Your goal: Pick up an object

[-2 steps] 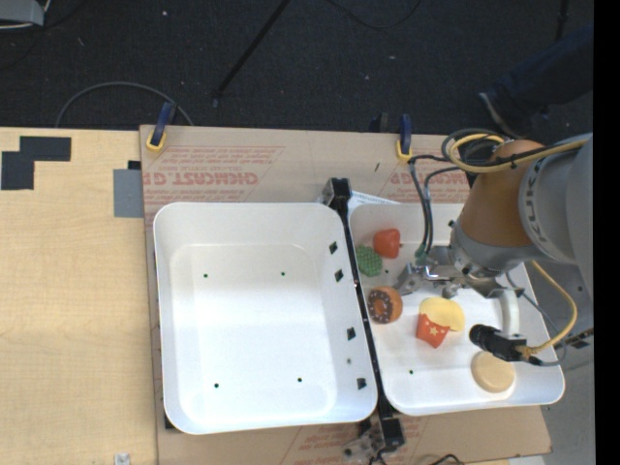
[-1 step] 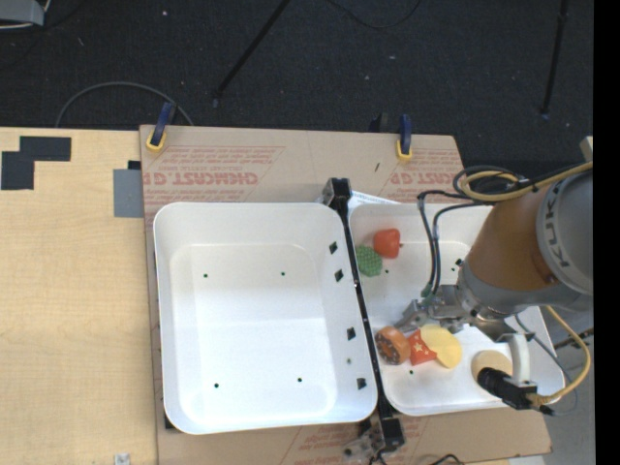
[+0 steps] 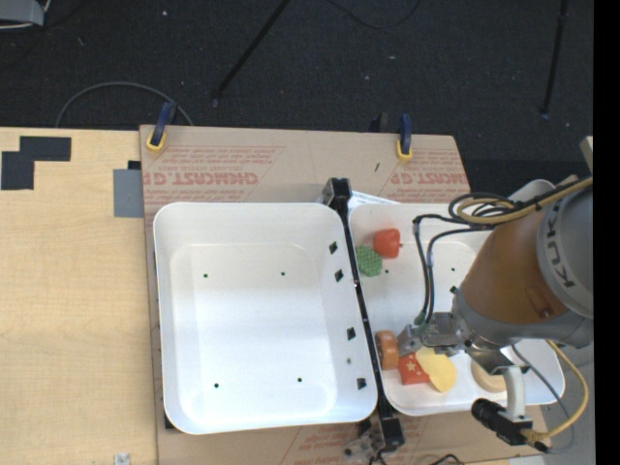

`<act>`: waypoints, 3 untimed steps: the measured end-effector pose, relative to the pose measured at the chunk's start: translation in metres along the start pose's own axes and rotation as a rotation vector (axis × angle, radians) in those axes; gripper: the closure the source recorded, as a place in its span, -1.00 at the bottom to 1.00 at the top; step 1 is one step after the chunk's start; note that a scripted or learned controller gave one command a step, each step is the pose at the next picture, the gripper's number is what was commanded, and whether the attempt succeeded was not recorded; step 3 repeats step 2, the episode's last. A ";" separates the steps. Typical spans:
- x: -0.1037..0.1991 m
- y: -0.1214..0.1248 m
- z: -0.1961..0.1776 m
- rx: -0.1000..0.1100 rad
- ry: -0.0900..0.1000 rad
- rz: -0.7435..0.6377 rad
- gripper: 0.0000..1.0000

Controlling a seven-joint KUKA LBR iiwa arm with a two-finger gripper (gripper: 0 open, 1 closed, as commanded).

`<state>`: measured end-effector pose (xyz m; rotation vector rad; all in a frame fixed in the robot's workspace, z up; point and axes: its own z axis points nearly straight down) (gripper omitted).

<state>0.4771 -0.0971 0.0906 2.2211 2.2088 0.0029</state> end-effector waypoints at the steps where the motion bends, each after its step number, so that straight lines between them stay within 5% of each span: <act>1: 0.007 0.027 0.000 0.004 -0.002 0.002 -1.00; 2: 0.034 0.035 -0.044 0.013 0.005 0.027 -1.00; 3: 0.034 0.035 -0.044 0.013 0.005 0.027 -1.00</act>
